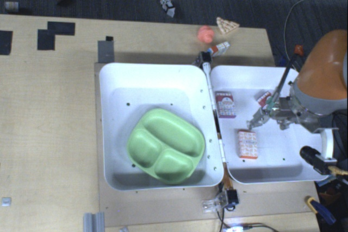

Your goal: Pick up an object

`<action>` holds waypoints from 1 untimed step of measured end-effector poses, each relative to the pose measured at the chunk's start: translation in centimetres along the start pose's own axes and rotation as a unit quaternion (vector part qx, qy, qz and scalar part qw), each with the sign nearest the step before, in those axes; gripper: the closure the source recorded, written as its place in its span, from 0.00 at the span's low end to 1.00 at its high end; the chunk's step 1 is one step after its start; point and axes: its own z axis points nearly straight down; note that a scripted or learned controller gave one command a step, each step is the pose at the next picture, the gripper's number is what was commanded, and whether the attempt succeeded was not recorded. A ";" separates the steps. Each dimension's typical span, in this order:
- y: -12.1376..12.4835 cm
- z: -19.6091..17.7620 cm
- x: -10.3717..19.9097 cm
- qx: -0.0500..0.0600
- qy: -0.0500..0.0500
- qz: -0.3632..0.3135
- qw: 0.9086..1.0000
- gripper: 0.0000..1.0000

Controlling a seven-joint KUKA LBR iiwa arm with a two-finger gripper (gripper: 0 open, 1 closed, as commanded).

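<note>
The claw hangs over the right bin, fingers too blurred to read; the arm's bulk hides that bin's right edge.

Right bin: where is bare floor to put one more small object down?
In the right bin, the front strip is bare, between the orange-and-white box and the front wall. The back left corner, behind the red-and-white packet, is also bare. The middle is crowded: the pincer hangs just above the box, and a small red item lies behind it.

Smooth matt green plastic tray, glossy white plastic bins, pale wood-look bench.
</note>
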 end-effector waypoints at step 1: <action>-1.7 9.1 -0.6 0.001 0.000 0.001 1.000 0.00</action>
